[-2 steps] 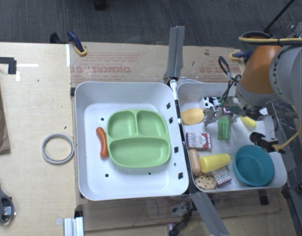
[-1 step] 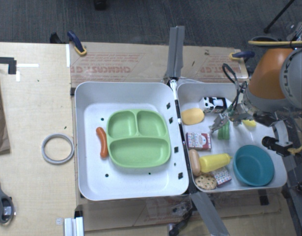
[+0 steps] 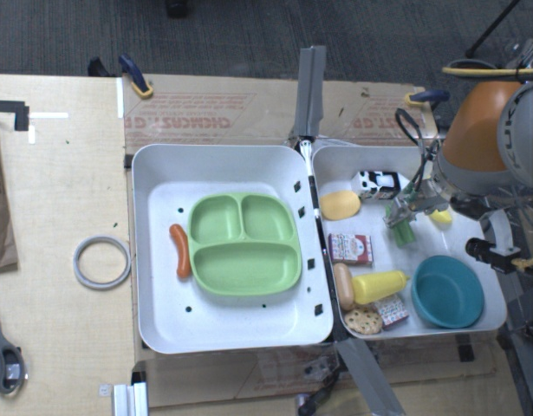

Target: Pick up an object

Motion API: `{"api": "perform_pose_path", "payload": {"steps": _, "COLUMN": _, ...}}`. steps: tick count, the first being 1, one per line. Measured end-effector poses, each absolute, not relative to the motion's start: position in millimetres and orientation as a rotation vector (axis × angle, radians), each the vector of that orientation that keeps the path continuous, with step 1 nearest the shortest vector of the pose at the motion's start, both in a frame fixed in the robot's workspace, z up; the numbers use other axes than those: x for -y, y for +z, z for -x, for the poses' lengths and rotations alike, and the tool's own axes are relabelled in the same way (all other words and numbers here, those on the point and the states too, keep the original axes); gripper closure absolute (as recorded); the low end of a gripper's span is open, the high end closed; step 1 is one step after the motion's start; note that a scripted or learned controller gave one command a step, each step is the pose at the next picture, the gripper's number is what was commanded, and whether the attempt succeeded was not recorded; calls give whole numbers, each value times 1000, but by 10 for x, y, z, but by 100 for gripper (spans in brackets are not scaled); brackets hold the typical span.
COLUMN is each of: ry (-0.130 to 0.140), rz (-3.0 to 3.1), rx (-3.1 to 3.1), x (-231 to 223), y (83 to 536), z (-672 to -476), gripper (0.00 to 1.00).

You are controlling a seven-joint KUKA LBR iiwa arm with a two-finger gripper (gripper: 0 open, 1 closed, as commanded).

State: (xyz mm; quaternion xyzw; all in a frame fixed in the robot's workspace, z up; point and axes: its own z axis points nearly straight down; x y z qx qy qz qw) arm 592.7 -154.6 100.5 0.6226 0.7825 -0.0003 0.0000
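My gripper point(image 3: 408, 210) is low in the right bin point(image 3: 487, 323), near its back right part. Right at its tip, on the near side, lies a small green object point(image 3: 403, 231). A small yellow piece point(image 3: 440, 218) lies just to its right. Close by are a black and white cow toy point(image 3: 379, 183), a yellow lemon-like piece point(image 3: 340, 204) and a red and white box point(image 3: 350, 248). Whether the gripper has hold of the green object cannot be made out.
The right bin also holds a teal bowl point(image 3: 447, 290), a yellow bottle point(image 3: 378, 285), a hot dog point(image 3: 342, 285), a cookie point(image 3: 363, 321) and a small packet point(image 3: 393, 311). The left bin point(image 3: 153, 258) holds a green divided plate point(image 3: 244, 243) and an orange sausage point(image 3: 180, 250). A tape ring point(image 3: 102, 261) lies on the bench.
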Motion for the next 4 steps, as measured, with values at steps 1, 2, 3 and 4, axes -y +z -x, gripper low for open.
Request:
{"api": "perform_pose_path", "payload": {"steps": 1, "ry": -31, "rz": -1889, "rx": -2554, "x": 1601, "y": 894, "z": -6329, "gripper": 100}}
{"api": "perform_pose_path", "payload": {"steps": 2, "ry": -36, "rz": -1959, "rx": -2520, "x": 1617, "y": 881, "z": -6359, "gripper": 100}}
{"api": "perform_pose_path", "payload": {"steps": 3, "ry": -45, "rz": -2040, "rx": -2430, "x": 1492, "y": 884, "z": -6327, "gripper": 100}}
{"api": "perform_pose_path", "payload": {"steps": 4, "ry": -2, "rz": -2104, "rx": -2331, "x": 873, "y": 2027, "z": -6593, "gripper": 100}}
